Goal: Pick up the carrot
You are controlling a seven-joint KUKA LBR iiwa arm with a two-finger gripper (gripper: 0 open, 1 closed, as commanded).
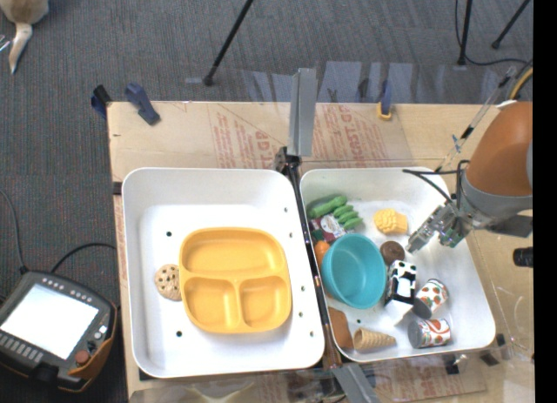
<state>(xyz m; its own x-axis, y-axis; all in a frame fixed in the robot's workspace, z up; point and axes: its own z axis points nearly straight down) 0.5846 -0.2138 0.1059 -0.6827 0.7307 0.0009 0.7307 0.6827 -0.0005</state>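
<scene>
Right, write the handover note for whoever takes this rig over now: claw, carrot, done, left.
Claw: over the right side of the right-hand shallow white bin, next to a small brown round piece. Its state is unclear from this view.
Carrot: the small orange piece, probably the carrot, lies by that bin's left wall. It is partly hidden by the teal plastic bowl and well apart from the claw.
Done: nothing yet; the carrot is still in the bin.
Left: cross over the bowl, grasp the carrot, lift it.
</scene>
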